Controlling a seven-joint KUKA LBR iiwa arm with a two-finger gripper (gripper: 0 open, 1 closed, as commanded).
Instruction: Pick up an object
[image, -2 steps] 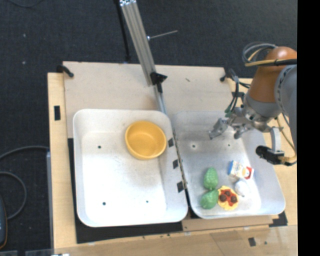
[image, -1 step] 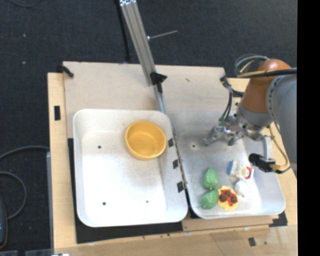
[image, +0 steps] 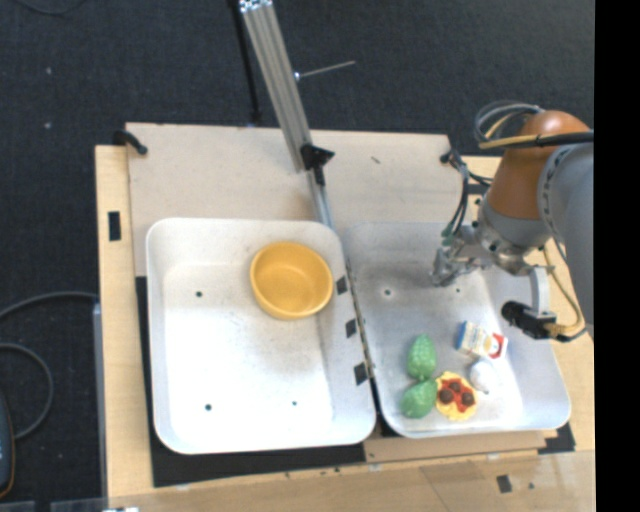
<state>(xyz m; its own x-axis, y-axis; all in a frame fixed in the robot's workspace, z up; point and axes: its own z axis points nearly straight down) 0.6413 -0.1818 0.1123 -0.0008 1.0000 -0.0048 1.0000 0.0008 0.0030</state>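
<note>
Gripper (image: 447, 266) above bare floor of right bin (image: 400, 262); finger state cannot be told. Yellow bowl (image: 291, 279) occupies left bin (image: 200, 340).

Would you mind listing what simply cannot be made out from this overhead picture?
- Hand, camera view: too small and dark against the right bin to tell open from shut.
- Small blue, white and red item: too small to identify.
- Red and yellow item: details blurred.
- Arm: cut off by the right side of the view.

text: none legible | labels: none legible | numbers: none
</note>
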